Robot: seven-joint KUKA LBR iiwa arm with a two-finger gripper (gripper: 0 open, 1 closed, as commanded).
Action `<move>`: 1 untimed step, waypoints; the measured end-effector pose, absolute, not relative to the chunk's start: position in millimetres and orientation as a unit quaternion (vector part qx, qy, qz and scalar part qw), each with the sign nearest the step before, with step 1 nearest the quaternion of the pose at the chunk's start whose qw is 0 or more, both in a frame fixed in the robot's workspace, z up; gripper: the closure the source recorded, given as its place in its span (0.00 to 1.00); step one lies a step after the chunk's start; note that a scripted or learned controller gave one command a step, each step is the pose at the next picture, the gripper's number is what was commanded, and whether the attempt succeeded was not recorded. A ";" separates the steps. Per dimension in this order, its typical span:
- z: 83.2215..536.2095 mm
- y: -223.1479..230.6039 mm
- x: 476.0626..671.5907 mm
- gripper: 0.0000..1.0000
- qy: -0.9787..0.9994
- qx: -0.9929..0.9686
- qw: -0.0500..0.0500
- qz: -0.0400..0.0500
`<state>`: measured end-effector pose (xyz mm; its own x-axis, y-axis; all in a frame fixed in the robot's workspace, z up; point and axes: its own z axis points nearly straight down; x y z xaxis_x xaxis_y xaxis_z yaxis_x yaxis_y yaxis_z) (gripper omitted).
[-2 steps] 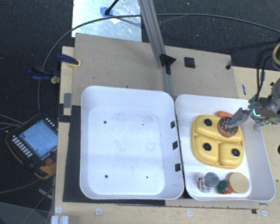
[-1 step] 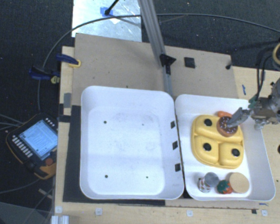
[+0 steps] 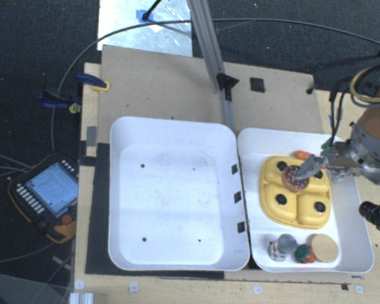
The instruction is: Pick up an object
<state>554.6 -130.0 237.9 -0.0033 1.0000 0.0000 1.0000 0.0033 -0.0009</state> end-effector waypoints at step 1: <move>177.7 -131.9 561.2 0.00 -0.708 -0.706 0.001 0.001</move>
<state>561.2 -131.9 177.7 -0.0020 1.0000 0.0000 1.0000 0.0020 -0.0024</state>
